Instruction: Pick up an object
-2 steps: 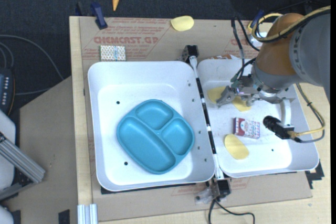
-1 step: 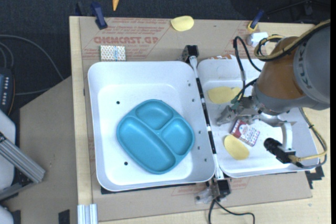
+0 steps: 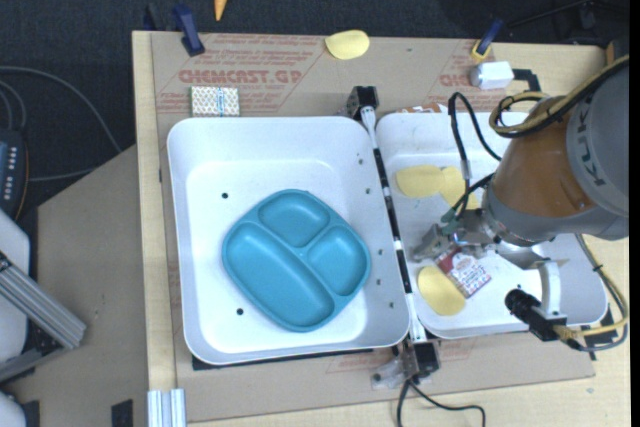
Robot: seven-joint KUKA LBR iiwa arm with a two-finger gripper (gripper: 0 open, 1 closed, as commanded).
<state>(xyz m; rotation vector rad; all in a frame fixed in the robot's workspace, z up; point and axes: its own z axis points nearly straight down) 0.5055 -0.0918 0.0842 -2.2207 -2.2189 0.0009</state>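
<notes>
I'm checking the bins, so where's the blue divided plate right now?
The blue divided plate lies flat in the left bin of the camera view, near its middle, across the divider from the gripper over the right bin.

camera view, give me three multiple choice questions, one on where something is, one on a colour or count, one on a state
1. Where does the blue tray lie?
A. in the left bin
B. in the right bin
C. on the floor

2. How many compartments does the blue tray have?
A. one
B. three
C. six

3. How does the arm stand with respect to the right bin?
A. parked over the left bin
B. pulled back off the bench
C. reached down into it

Answers:
1. A, the tray rests on the floor of the left bin.
2. B, ridges split it into one long section and two smaller ones.
3. C, the gripper is low among the yellow pieces and a red and white packet in the right bin.
</notes>
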